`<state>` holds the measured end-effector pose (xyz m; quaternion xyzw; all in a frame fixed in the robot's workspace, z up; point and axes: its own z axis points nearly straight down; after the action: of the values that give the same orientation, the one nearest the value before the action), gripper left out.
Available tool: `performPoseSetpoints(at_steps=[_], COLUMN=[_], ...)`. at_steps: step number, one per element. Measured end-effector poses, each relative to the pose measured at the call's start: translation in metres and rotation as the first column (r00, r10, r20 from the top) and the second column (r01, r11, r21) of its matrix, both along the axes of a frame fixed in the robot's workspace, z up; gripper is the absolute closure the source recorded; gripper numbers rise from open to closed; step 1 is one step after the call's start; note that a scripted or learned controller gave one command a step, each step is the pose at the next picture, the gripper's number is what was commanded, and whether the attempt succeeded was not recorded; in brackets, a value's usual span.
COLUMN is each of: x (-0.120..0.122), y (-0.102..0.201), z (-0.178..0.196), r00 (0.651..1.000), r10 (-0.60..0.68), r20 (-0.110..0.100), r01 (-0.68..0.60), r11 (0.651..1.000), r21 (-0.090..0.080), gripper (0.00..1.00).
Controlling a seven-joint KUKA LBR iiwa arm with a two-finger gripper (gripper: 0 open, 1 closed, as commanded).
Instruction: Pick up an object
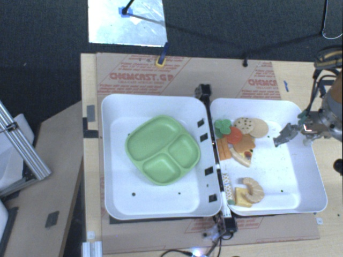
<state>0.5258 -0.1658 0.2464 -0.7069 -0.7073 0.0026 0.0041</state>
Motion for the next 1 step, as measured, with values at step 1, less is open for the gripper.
performPoseSetpoints(at_steps=[1], x=[0.0023], y=[0.0002], z=[0.0058], r00=[1.000], r10=[0.003], r20=[0.011], r01=[-0.003], r11=[1.000], r21=[-0.003], gripper=[0.00])
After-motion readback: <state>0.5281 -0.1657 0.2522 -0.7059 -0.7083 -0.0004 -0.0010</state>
